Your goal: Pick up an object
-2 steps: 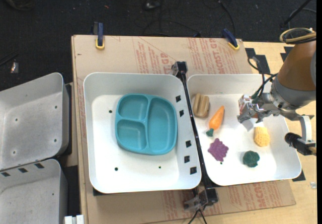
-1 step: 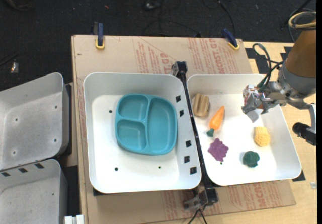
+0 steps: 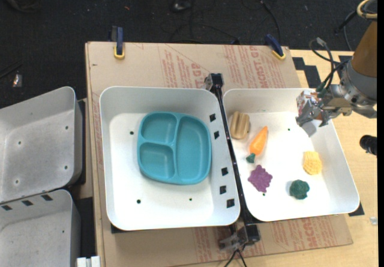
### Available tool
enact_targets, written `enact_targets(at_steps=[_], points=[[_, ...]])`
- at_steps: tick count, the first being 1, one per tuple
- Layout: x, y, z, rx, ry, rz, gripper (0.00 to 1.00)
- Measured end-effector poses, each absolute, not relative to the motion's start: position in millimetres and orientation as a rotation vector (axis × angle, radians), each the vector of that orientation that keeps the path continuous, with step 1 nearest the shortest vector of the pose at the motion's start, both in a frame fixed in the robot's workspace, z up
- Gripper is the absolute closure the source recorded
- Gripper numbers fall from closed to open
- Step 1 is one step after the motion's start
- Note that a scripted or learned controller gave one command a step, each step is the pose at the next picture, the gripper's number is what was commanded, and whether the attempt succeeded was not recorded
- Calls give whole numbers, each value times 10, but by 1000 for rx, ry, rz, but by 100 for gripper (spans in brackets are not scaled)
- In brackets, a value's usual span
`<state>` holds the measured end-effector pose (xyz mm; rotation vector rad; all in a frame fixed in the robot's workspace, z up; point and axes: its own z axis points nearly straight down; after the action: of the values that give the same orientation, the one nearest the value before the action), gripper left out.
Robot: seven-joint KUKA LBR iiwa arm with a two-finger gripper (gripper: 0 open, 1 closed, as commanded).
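Note:
The right bin (image 3: 342, 158) holds several toy foods: a tan bread piece (image 3: 239, 125), an orange carrot (image 3: 258, 140), a small teal bit (image 3: 251, 158), purple grapes (image 3: 260, 178), yellow corn (image 3: 311, 163) and a green broccoli (image 3: 299, 188). My gripper (image 3: 308, 123) hangs over the upper right part of this bin, above and slightly left of the corn, well right of the carrot. I see no object in it.
The left bin (image 3: 120, 140) carries a teal divided plate (image 3: 174, 147). A black divider (image 3: 227, 152) runs between the bins. White bin lids (image 3: 36, 140) lie off to the left. Clamps (image 3: 119, 42) hold the cardboard base at the back.

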<state>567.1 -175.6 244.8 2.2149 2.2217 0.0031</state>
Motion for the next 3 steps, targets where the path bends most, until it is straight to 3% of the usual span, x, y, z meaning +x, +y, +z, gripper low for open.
enact_targets(at_steps=[3], points=[[5847, -101, 2404, 2212, 2231, 2, 100]])
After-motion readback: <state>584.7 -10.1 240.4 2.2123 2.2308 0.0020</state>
